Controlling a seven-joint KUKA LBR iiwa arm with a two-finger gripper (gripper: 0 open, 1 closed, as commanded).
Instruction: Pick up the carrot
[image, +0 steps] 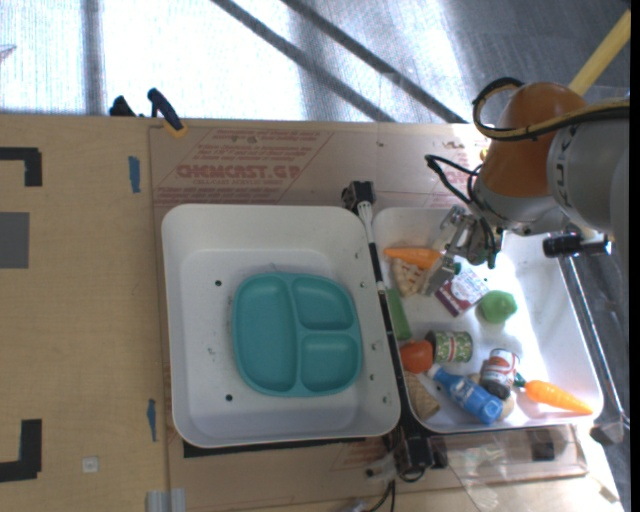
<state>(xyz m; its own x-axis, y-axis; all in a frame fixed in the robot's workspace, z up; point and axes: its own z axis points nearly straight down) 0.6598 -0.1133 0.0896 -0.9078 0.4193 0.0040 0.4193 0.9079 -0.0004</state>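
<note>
An orange carrot (556, 397) lies in the near right corner of the right bin (566, 300). A second orange, carrot-like piece (414, 256) lies at the bin's far left, beside the divider. My gripper (445, 268) hangs low over the far part of the right bin, just right of that orange piece and above a dark red packet (464, 292). It is far from the carrot in the near corner. The grey arm with its orange band (530, 140) reaches in from the upper right.
The right bin also holds a green ball (497, 306), a green-labelled can (452, 347), a red tomato-like item (417, 355), a blue bottle (472, 396), a small can (498, 371) and a green stick (399, 313). A teal divided plate (296, 333) sits in the left bin (190, 300).
</note>
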